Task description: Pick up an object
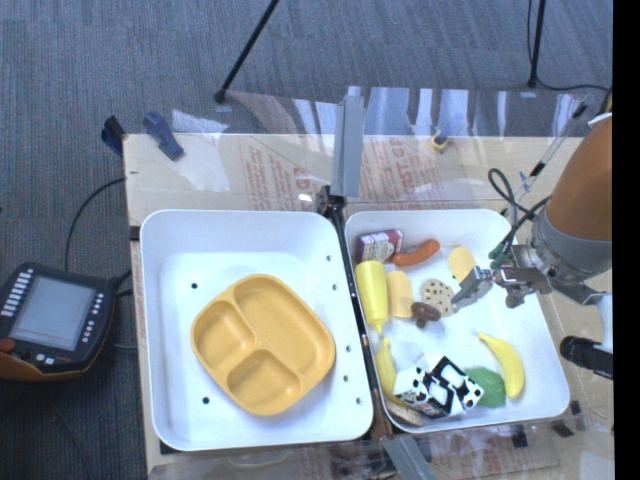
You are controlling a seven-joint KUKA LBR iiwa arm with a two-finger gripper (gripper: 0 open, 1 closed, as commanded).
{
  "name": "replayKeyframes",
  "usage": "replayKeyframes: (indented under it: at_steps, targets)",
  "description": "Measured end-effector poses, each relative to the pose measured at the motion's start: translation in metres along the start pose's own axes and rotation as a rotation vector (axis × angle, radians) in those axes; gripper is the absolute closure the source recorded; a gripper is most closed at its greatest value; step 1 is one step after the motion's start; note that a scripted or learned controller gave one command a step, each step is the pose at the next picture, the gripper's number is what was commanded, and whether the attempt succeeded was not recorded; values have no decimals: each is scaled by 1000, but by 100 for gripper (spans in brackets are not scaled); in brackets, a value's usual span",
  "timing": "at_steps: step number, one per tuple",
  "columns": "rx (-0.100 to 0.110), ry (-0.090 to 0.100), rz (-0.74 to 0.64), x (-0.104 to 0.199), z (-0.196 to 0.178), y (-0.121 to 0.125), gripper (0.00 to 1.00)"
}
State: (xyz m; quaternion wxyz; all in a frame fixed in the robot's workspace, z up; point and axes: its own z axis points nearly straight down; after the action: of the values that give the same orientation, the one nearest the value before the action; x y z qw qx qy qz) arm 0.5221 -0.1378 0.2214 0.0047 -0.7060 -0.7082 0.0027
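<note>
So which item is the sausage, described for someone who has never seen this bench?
Look in the right bin, the one full of toy food. Along its far wall, just right of the small dark red carton, lies the sausage: the one slim orange-red piece, among yellow neighbours.

We note two white bins (165,268) side by side on the bench (270,173); blue clamp (162,134) beyond the left bin.
</note>
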Motion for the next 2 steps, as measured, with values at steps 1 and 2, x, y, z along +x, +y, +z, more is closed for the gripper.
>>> replayKeyframes:
  at_steps: [1,2]
  targets:
    - [3,1,-172,-19,91,66,0]
    - [-8,-3,-24,-71,43,116,0]
